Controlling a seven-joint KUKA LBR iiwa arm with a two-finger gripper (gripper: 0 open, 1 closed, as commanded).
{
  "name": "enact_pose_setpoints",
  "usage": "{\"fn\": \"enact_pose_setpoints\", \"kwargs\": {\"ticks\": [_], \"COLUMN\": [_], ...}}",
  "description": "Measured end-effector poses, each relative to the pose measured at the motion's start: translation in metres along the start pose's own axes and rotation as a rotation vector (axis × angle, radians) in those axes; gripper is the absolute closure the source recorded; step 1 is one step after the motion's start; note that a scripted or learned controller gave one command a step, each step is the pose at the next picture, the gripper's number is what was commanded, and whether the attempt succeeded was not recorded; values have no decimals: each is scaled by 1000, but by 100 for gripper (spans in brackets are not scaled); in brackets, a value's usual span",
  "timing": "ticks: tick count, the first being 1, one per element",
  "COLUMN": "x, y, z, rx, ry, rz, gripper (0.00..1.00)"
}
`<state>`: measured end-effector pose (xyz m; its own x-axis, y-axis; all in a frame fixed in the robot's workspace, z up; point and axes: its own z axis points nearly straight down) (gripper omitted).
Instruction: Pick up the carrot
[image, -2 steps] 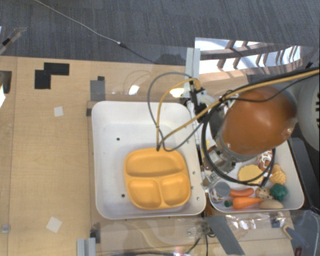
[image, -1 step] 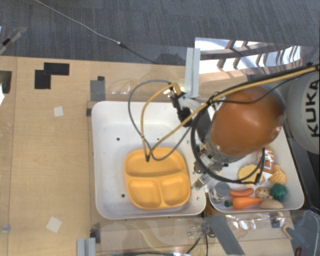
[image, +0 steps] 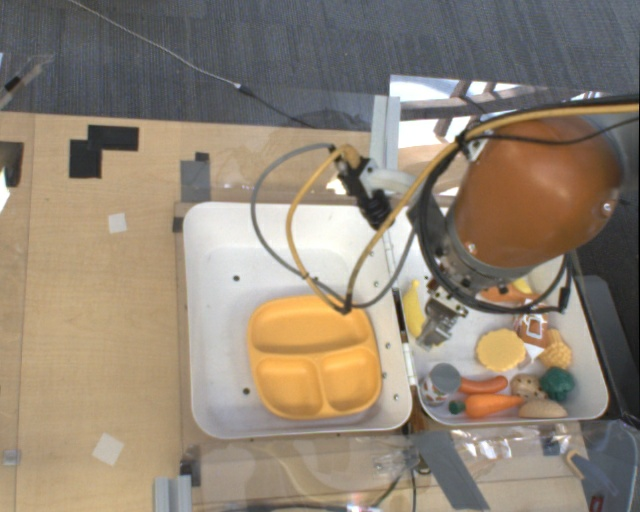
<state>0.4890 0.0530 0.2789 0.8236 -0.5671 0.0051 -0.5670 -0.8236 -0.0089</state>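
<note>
bench (image: 90, 330): pale wood grain, matt
bins (image: 215, 300): smooth white plastic, faint sheen
divided tray (image: 313, 357): smooth yellow plastic, soft gloss
carrot (image: 492, 405): orange plastic, slightly shiny
arm band (image: 535, 190): glossy orange shell
gripper (image: 437, 325): bare grey metal

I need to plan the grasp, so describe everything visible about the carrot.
The carrot is a small orange toy, plastic by its look, tapered, with a green end pointing to the view's left. It lies flat near the front wall of the right bin, beside a red sausage-like piece and a tan piece. The gripper hangs above and left, apart from it.
</note>
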Motion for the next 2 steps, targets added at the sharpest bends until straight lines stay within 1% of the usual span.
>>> {"fn": "enact_pose_setpoints", "kwargs": {"ticks": [1,2], "x": [81,31], "y": [21,37], "z": [-131,36], "rx": [-1,-8], "ry": [3,-17], "rz": [-176,-375], "gripper": [100,100]}}
